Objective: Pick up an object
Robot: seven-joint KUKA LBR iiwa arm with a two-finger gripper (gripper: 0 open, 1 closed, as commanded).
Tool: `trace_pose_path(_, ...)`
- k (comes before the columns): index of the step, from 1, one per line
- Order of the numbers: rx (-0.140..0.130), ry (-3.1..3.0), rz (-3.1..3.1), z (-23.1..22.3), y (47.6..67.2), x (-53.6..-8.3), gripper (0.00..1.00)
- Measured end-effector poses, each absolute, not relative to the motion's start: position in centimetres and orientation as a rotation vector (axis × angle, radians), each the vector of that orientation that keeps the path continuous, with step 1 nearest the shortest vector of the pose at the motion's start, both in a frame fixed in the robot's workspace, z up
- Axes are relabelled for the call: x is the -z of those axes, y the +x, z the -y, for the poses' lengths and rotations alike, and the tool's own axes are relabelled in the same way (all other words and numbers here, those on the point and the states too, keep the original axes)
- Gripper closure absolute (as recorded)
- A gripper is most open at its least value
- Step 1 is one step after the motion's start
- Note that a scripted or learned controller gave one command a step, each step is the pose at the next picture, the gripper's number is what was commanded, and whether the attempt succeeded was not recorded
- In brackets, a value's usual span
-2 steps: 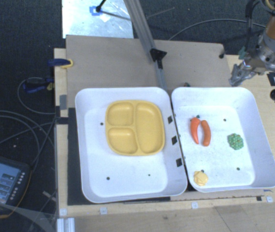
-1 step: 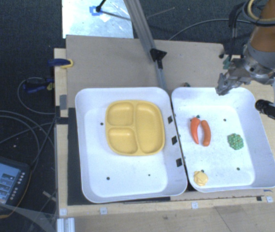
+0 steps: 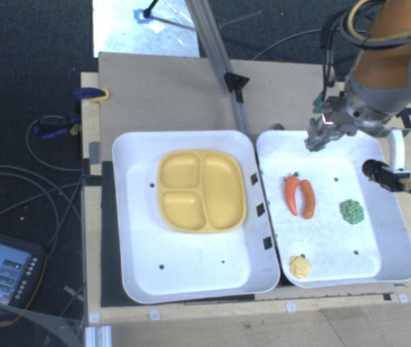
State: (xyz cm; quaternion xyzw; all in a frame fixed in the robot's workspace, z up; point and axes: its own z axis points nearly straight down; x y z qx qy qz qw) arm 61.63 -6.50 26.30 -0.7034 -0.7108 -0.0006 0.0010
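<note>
1. Down at the front edge, a small yellow item (image 3: 300, 267) sits in the near left corner of the right bin (image 3: 400, 255), close to the rim. Can't really tell what it is, some lumpy toy food maybe.
2. Same bin, further up: an orange carrot-ish piece (image 3: 291, 194) and a reddish-orange sausage-looking piece (image 3: 308, 199) lie side by side, pretty much touching, both running lengthwise away from the camera.
3. To the right of those, well apart, a green bumpy clump (image 3: 351, 211) lies on the bin floor.
4. Left bin (image 3: 136, 266) has a yellow divided plate (image 3: 201, 191) with three compartments, sitting toward the far half of it.
5. Gripper (image 3: 319, 140) hangs over the far left corner of the right bin, with nothing between its fingers that I can see. Whether it's spread or closed, honestly can't tell from this angle.
6. Both bins rest on a brownish board surface (image 3: 154, 92). A grey pole (image 3: 209, 31) slants across the back.
7. Floor around it is dark carpet (image 3: 24, 42) with cables, plus a handheld control pendant (image 3: 3, 273) with a lit screen at lower left.
</note>
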Motion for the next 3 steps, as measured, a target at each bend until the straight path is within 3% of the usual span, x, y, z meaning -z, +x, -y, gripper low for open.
trace_pose_path(2,0.002,-2.208,2.232,-3.4,59.6,-24.8,1.00)
trace_pose_path(3,0.003,-2.206,2.233,-8.1,57.6,-25.4,1.00)
